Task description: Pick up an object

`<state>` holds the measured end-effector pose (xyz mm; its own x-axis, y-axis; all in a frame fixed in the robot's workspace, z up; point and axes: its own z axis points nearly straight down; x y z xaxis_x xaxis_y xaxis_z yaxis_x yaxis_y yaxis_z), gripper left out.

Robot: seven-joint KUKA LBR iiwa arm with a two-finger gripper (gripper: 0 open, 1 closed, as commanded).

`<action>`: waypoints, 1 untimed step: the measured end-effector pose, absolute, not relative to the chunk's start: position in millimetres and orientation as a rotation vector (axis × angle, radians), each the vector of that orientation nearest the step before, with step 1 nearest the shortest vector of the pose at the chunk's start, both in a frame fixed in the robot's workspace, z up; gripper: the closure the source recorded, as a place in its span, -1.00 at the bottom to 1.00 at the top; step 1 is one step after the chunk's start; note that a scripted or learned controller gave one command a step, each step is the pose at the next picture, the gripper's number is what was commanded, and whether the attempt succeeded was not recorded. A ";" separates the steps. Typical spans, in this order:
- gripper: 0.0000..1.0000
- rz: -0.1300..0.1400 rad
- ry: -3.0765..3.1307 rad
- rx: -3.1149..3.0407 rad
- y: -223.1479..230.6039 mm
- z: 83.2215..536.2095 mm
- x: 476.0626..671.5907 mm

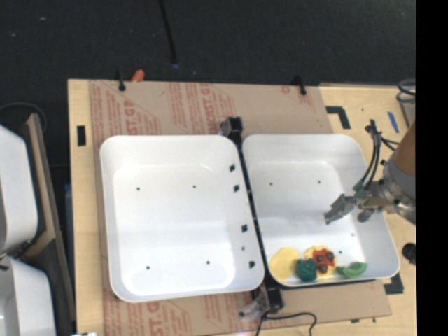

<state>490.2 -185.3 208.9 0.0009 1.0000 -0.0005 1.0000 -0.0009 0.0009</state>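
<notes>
The gripper (348,208) hangs above the right bin (294,152), seemingly spread and empty; the small toys (318,261) lie untouched; no pick yet.

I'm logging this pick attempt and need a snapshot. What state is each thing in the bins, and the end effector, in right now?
Yellow piece: lying flat in the right bin, near its front wall.
Teal object: resting against the yellow piece.
Red and yellow object: lying beside the teal one.
Green object: lying at the front right corner.
End effector: above the right bin, holding nothing, apart from the objects.
</notes>
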 end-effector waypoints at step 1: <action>-1.00 -0.004 2.223 2.225 -191.1 148.8 491.9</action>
<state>491.9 -191.1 148.8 0.0008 1.0000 0.0009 1.0000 -0.0008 -0.0043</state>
